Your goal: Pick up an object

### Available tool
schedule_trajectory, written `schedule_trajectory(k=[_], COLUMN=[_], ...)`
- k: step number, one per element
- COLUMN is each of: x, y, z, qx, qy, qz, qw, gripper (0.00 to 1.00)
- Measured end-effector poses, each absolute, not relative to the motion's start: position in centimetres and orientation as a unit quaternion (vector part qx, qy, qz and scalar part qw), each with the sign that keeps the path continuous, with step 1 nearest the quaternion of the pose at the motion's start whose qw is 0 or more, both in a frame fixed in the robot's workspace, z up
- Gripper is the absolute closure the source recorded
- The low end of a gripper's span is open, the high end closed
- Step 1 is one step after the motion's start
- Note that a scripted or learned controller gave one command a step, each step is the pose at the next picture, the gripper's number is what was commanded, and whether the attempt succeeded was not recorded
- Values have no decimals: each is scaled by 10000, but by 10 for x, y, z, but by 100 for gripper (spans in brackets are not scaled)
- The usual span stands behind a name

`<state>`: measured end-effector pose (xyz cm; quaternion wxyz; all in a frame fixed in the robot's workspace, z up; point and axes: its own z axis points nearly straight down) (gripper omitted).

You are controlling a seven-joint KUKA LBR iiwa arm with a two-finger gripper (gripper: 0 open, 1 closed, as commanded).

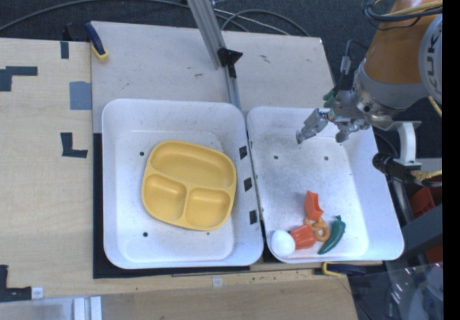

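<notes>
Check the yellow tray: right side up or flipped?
Right side up. The yellow tray in the left bin shows three recessed compartments facing the camera.

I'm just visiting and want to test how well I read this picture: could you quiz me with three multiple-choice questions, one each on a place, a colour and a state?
1. Where is the divided plate?
A. left bin
B. right bin
C. on the bench

2. What colour is the plate?
A. blue
B. yellow
C. red

3. What is the pincer doing?
A. lifting the white egg
B. gripping the plate
C. hanging over the right bin's far end, holding nothing

Answers: 1 A, it lies alone in the left bin. 2 B, plainly yellow. 3 C, the spread fingers have nothing between them; the toys lie at the near end.
</notes>
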<state>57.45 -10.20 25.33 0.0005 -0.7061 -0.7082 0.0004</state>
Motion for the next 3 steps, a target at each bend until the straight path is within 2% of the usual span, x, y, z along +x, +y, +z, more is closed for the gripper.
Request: schedule_trajectory(k=[1, 3], x=[575, 571], y=[-102, -100], z=[253, 127], qx=[-7062, -7063], qy=[-7080, -7079], qz=[4, 29], qw=[5, 33], gripper=[0, 0])
